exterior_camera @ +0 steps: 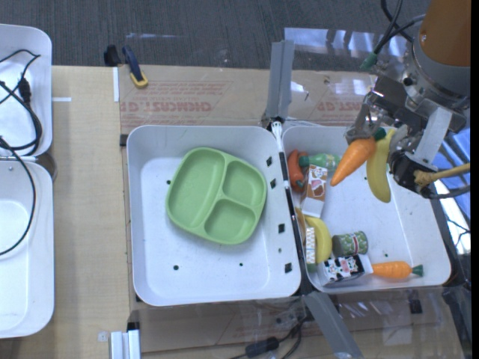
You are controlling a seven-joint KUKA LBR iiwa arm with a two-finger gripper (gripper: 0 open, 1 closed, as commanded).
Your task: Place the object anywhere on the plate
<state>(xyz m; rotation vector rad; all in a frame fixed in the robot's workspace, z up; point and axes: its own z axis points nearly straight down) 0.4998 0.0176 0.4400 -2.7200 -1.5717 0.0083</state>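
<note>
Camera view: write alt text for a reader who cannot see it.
Above the right white bin, the arm's claw carries a toy carrot and a yellow banana. The left bin holds a green divided plate. Below, the right bin keeps another carrot, a banana, a can and small cartons.

A pale green moulded plastic plate [217,196] with three compartments lies in a glossy white shallow bin [150,260]. A bright orange plastic carrot [352,161] with a green top hangs beside a yellow plastic banana [379,172]. Another orange carrot [391,271] (green-tipped too) lies near a dark green can [350,243] and a white carton printed in black and red [343,268].
</note>
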